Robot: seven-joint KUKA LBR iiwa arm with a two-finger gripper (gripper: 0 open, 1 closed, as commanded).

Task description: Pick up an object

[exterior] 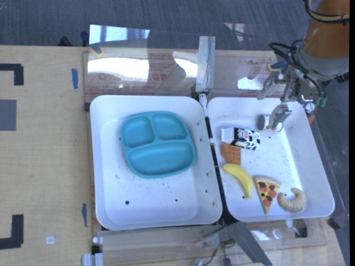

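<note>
Gripper (270, 121) hangs over right bin (319, 165), upper part, jaws slightly apart w/ nothing between. Nearest obj: small black-and-white carton (242, 137), just below-left of it. Prob light, stiff, smooth; grab across narrow sides.

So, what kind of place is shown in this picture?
Probably a robot lab test bench, not a kitchen. Two white bins sit side by side on a wooden bench, the arm's gripper hangs over toy food such as a banana, and blue tape marks are on the bench.
</note>
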